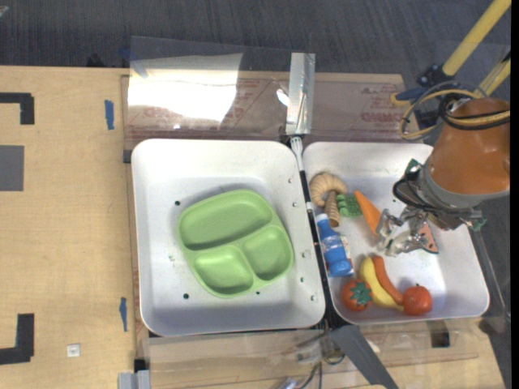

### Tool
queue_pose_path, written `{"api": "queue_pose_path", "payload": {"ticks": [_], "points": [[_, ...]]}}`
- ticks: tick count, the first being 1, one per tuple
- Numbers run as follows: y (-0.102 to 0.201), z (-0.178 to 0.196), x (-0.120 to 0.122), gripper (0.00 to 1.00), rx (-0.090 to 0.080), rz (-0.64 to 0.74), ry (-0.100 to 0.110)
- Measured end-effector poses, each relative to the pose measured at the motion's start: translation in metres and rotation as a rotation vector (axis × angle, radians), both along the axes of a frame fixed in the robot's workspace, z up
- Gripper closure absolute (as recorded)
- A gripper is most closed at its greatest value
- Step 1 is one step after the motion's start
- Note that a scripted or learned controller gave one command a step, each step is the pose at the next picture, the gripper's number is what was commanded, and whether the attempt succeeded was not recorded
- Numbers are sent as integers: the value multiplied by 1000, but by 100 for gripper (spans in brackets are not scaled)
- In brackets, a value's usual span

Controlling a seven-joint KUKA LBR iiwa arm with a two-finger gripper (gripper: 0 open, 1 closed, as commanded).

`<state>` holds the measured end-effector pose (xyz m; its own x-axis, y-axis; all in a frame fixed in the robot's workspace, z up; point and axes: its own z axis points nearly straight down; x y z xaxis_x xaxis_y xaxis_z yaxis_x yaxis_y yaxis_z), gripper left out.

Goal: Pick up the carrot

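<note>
Gripper [403, 235]: jaw state, cannot tell.
Carrot [367, 211]: just left of it, untouched.
Advice: shift left, straddle squarely.

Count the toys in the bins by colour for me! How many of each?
Green: 1, the plate
Orange: 1, the carrot
Blue: 1, the bottle
Yellow: 1, the banana
Red: 2, the tomato and the strawberry
Tan: 1, the pretzel
Total: 7
</note>
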<state>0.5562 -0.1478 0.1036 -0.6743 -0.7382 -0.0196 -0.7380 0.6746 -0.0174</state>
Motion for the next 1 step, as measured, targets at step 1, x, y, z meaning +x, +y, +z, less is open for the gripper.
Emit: {"api": "queue_pose_path", "payload": {"ticks": [1], "points": [[41,-12,83,100,-2,-6,11]]}}
